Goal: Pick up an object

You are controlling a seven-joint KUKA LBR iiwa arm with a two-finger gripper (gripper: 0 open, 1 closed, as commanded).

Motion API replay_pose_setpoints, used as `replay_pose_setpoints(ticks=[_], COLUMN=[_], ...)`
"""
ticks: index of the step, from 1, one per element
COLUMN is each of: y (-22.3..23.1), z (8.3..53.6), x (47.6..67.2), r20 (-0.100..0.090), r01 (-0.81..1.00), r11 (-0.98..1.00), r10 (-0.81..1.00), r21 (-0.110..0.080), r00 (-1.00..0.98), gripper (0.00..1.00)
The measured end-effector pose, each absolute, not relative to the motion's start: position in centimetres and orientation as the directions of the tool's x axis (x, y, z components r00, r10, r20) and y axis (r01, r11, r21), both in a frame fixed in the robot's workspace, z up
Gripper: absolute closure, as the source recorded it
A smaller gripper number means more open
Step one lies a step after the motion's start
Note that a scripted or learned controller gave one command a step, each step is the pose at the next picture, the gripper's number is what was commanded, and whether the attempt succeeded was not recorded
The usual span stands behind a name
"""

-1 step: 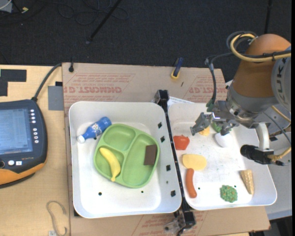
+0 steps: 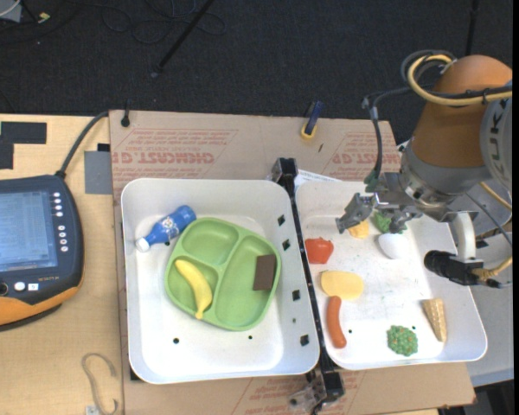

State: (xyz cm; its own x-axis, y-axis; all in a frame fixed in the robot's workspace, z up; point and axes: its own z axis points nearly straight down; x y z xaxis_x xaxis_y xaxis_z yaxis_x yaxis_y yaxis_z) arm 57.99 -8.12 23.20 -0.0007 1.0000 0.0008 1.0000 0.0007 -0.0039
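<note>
Presently: two white bins, arm over the right one.
Left bin point(image 2: 147, 335): blue bottle point(image 2: 167, 227) near its far-left corner; green divided plate point(image 2: 233, 314) at centre carrying a banana point(image 2: 195, 286) and a brown block point(image 2: 265, 272). Right bin point(image 2: 467, 348): red pepper point(image 2: 318, 250) by the left wall, yellow piece point(image 2: 342, 284), orange sausage point(image 2: 335, 321) lying long axis near-to-far, green broccoli point(image 2: 403, 341), cone point(image 2: 436, 318) tip toward the near edge. Gripper point(image 2: 363, 214) hangs at the far-left, over a small yellow item point(image 2: 358, 229); finger state cannot be told.
</note>
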Motion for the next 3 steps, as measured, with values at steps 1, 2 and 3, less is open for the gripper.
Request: replay_pose_setpoints(ticks=[1,2,3], y=[-8.2,-8.2,-8.0], z=[18.8,14.4,9.0], x=[58.1,57.7,57.6], r20=[0.001,0.001,0.001], r01=[1.000,1.000,1.000], r11=[0.001,0.000,0.000], r10=[1.000,1.000,1.000], r21=[-0.009,-0.008,-0.009], r00=[-0.001,0.000,0.000], gripper=[0.00,0.00,0.00])
